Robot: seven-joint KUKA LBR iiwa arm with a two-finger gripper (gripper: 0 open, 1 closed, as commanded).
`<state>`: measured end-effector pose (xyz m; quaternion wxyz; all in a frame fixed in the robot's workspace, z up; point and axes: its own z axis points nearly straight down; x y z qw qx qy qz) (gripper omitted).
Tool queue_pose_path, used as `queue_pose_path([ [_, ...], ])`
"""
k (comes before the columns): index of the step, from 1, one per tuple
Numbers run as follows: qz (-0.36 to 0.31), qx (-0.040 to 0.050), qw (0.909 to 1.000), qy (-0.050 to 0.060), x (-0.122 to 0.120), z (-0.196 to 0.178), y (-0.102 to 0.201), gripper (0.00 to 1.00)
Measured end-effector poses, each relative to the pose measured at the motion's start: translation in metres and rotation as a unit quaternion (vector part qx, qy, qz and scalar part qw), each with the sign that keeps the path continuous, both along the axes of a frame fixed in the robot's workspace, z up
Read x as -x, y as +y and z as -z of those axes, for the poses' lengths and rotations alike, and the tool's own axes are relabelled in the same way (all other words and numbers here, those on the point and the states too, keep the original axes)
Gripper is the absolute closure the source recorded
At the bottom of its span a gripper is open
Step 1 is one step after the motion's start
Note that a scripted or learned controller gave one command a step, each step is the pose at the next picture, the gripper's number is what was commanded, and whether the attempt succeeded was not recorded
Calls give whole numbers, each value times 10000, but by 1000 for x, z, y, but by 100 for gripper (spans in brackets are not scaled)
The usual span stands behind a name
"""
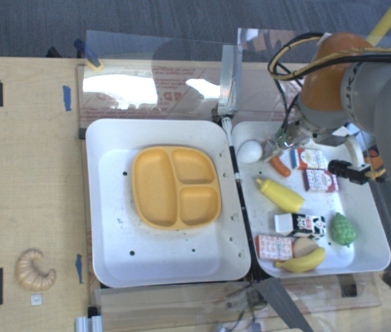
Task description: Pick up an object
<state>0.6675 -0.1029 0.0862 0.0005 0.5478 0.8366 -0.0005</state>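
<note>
The pick looked barely begun. The arm [361, 81] reached in over the far side of the right bin [378, 251], and its hand [286, 138] hung low at that bin's far left corner, near the white egg [250, 151] and just above the small orange piece [280, 166]; whether it touched either could not be told, and the cables and wrist hid its tip, so its state could not be told. Nothing showed as lifted. Every candidate lay in the right bin: the mustard bottle [280, 194] near the bin's middle, the banana [303, 260] along its near rim, the green broccoli [342, 229] toward its right side, with small cartons [317, 179] beyond the bottle. The left bin [105, 206] held only the yellow tray [176, 187]. A croissant [34, 268] sat on the desk [22, 185], well left of that bin. By my reading, closing on something, most likely the egg or the orange piece, and raising it all remained to be done.
</note>
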Motion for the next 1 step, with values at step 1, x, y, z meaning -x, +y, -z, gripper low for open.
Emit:
queue_pose_path([
  [1,132,-20,9999,-61,7,-105,71,100],
])
